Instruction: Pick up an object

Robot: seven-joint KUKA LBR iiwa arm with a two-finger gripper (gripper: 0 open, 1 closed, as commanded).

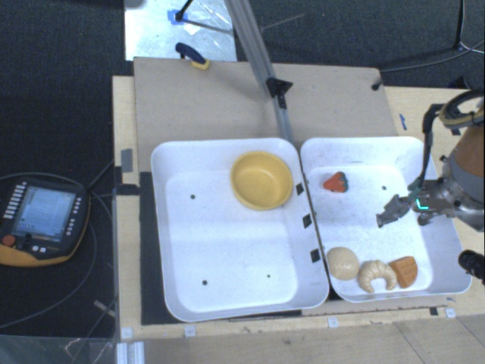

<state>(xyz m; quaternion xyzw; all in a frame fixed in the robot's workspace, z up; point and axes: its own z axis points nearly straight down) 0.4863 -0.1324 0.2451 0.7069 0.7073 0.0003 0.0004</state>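
Beside a curved croissant (377,274) lies a smooth round bun (342,263).

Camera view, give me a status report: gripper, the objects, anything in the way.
Gripper low over right bin, holding nothing visible. Strawberry, round bun, croissant, orange piece untouched. Yellow bowl in left bin. Nothing blocking.

Dark carpet floor (61,67) around pale wood bench (125,203), brown board (326,101) on its far half, teach pendant (42,220) on floor left.
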